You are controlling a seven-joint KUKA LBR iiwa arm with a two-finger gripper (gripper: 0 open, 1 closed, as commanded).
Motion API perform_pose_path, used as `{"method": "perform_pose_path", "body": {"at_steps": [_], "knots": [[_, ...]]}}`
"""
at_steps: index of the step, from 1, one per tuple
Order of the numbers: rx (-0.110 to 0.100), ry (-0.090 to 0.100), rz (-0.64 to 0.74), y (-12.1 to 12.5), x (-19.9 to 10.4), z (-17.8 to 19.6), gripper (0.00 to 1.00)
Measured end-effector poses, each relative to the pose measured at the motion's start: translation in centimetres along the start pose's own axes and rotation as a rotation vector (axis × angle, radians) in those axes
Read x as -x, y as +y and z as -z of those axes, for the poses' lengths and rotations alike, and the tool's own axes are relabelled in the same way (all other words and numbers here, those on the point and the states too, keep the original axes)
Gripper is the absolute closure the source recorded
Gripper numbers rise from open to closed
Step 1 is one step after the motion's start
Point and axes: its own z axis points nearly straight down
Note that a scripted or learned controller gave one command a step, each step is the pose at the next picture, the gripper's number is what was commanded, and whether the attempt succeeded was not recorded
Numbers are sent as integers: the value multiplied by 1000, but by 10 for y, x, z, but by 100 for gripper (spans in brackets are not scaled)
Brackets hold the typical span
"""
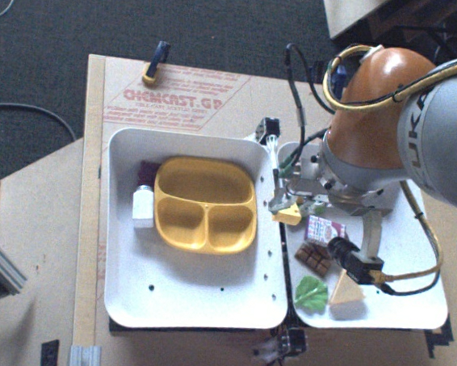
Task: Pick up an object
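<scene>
Object: we take the yellow wedge (288, 215) as the likeliest target; it lies at the 9 o'clock edge of the right bin (422, 308), just beside the wall shared with the left bin (190, 312).
End effector: the end effector (285, 199) hangs directly over the wedge, under the orange-banded arm (382, 113); we cannot tell how it is set.
Neighbours: a pink packet (322, 229) sits at 3 o'clock of the wedge, a brown block (312, 258) at 5 o'clock, with a green leaf (311, 292) and a pale wedge (346, 296) further toward 6 o'clock.
Left bin: a yellow divided tray (205, 205) fills its middle, a small white bottle (143, 204) touching the tray's 9 o'clock side.
Risk: we judge the wedge's sloped faces could slip out of a pinch, and the bin wall may block a descent or a closing stroke.
Risk, cables: the black cable (397, 277) crossing the right bin could drag the nearby pieces.
Open room: free floor lies toward 6 o'clock in the left bin; on the bare tabletop (86, 228) there is room at 9 o'clock.
</scene>
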Motion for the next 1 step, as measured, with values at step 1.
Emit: {"method": "perform_pose_path", "body": {"at_steps": [1], "knots": [[-6, -1, -1, 8, 11, -16, 100]]}}
